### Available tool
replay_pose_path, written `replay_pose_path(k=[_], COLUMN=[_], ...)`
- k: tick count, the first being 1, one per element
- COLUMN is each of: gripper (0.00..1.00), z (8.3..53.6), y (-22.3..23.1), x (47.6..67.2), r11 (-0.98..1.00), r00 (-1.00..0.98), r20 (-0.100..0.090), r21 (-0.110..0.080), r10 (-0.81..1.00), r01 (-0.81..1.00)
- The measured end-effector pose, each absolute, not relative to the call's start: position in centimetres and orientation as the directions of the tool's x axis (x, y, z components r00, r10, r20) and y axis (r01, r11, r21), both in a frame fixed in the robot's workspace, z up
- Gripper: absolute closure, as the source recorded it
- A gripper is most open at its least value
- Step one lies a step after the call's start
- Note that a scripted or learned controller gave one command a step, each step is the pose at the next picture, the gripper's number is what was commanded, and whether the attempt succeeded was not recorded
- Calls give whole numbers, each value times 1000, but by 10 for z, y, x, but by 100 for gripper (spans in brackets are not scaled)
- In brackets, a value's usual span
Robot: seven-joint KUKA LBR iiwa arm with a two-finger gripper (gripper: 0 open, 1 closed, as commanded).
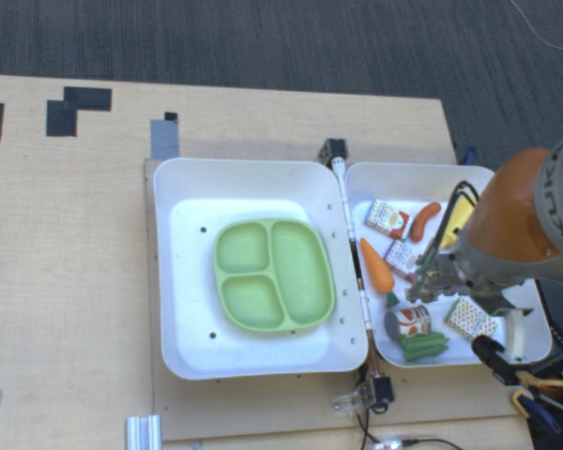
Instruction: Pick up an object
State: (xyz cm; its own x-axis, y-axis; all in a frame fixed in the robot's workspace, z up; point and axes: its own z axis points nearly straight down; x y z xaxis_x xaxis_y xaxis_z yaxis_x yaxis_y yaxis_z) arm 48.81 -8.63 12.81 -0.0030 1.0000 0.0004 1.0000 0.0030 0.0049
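Note:
My gripper (424,285) hangs low over the middle of the right bin (385,187), under the grey arm with the orange band. Just below it lies a small can with a red and white label (411,322), and below that a green vegetable (423,347). An orange carrot (377,265) lies to the gripper's left. A small pink and white packet (403,254) sits partly under the gripper. A patterned box (471,318) lies to its right.
At the back of the right bin are a red and white carton (387,217), a red sausage (424,219) and a yellow piece (459,216). The left bin (183,279) holds a green divided plate (274,275). The arm hides the right bin's right side.

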Motion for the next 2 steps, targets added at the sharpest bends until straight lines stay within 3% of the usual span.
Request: replay_pose_path(k=[1,2], gripper=[100,0], z=[187,186], y=[-30,-31], x=[568,568], r11=[5,5], r00=[-5,-5], r20=[1,0], r21=[4,3], r10=[1000,1000], r01=[1000,1000])
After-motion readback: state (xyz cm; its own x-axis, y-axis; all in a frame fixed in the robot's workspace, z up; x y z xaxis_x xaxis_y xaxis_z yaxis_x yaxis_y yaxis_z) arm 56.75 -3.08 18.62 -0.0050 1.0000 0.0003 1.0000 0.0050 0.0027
